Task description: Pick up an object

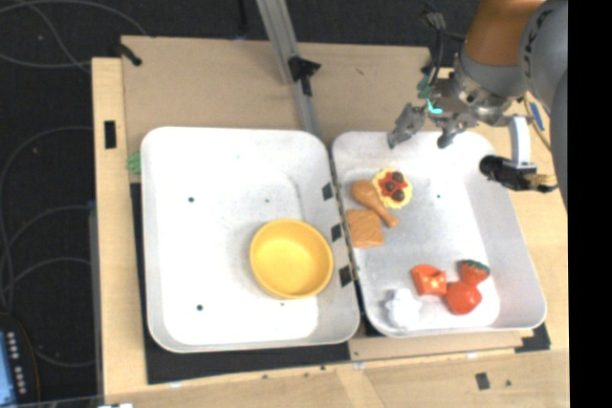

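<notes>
Grey gripper (419,134) hovers upper right, fingers apart, nothing btwn them, over right bin (497,215) far edge. Nearest pick: tart (392,187) just below, mid-frame. Prob. light, stiff plastic, slick; best pinched across its rim. Drumstick (372,202) touches it.

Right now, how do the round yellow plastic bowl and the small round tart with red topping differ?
The round yellow plastic bowl lies in the left white bin; the small round tart with red topping lies in the right white bin. The bowl is much larger than the tart. The bowl is plain yellow, while the tart carries red pieces on top. The bowl sits alone; the tart touches a brown drumstick-shaped toy. Both are round and yellowish.
</notes>
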`<state>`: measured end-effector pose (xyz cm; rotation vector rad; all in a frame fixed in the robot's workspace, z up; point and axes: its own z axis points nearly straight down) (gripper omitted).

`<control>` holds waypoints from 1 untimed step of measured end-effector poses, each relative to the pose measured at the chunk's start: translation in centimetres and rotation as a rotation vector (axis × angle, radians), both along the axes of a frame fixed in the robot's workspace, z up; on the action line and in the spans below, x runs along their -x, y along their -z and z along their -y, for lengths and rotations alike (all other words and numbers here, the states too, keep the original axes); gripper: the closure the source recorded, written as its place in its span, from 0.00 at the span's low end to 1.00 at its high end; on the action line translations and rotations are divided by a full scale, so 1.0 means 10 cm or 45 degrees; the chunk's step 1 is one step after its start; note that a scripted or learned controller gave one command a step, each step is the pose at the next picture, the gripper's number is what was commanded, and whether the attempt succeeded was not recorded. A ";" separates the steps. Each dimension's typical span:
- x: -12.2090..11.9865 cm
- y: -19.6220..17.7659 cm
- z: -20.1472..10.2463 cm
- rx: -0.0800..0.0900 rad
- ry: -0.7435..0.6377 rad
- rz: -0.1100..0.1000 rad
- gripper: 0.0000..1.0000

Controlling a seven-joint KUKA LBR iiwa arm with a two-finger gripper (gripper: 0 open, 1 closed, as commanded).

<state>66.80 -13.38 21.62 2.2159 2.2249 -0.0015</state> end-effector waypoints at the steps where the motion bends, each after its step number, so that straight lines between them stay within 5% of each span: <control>1: -0.06 0.53 0.10 0.003 0.006 -0.005 0.00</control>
